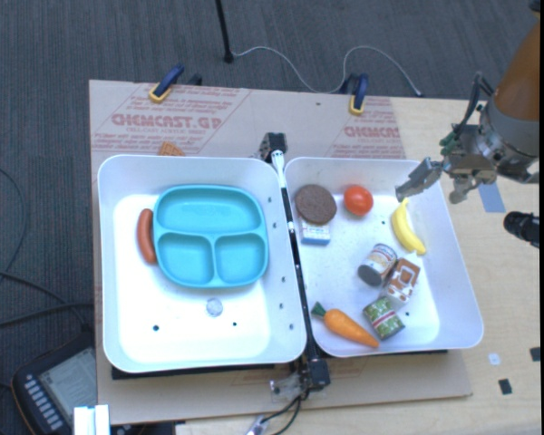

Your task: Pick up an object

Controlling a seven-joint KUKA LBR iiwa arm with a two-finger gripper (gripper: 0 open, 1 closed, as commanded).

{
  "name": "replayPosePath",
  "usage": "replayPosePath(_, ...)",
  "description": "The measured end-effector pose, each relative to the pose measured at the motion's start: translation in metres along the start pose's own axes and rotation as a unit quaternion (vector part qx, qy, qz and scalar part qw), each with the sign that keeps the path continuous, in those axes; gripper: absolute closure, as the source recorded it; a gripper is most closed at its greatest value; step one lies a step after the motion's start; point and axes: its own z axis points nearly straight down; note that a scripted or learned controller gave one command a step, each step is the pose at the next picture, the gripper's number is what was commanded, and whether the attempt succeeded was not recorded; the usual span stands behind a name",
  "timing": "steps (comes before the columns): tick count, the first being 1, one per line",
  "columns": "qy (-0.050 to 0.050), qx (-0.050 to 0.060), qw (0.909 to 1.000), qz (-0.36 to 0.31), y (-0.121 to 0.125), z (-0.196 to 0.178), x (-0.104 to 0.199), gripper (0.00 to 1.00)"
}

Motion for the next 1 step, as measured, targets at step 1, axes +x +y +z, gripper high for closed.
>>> replayPosePath(1,0.001,0.002,1.0,0.0,0.0025,0.1643,0.0027,0.0)
